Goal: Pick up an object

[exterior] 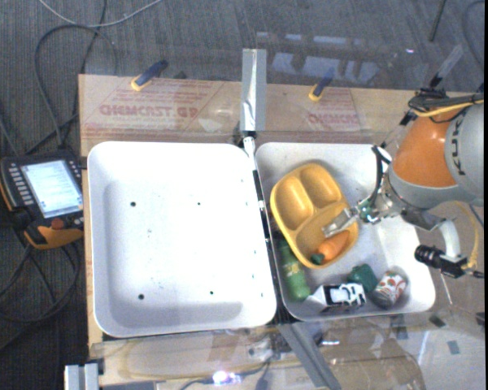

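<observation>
The right bin (409, 246) holds several objects. A yellow two-part dish (303, 197) lies tilted in its middle, with an orange carrot-like piece (329, 250) at the dish's lower right edge. My gripper (336, 224) reaches in from the right and sits low over the dish's lower compartment, just above the orange piece. Nothing is visibly held. Along the bin's near side lie a green bottle (293, 275), a black-and-white item (343, 296), a dark green object (363, 275) and a round patterned ball (389, 288).
The left bin (106, 218) sits beside the right one, separated by a narrow divider (264, 218). The arm's orange band (427, 157) hangs over the right bin's far right corner. A teach pendant (45, 189) lies off the bench to the left.
</observation>
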You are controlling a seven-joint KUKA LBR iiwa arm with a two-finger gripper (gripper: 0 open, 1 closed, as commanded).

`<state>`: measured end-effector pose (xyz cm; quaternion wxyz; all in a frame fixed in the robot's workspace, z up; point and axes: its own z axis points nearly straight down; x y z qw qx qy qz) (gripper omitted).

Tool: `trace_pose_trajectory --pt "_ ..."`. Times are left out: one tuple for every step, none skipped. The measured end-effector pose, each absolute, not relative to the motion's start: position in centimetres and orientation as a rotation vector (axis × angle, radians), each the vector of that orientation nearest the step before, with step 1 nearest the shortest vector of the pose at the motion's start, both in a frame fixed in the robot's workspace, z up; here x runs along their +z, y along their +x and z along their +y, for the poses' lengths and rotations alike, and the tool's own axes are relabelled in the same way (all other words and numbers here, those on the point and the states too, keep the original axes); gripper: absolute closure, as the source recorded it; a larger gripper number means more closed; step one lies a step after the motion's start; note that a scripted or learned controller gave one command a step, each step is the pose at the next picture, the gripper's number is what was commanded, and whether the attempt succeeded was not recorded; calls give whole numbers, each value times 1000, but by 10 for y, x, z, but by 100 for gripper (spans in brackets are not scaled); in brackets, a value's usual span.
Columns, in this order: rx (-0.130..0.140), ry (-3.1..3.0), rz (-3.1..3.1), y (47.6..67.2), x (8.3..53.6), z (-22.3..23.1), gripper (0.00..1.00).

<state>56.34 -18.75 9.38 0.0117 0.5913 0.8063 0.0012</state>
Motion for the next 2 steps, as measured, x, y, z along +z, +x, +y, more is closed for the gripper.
trace_pose_trajectory --pt "0 1850 2516 562 99 -189 100" --pt "2 1847 2517 563 100 -188 0"
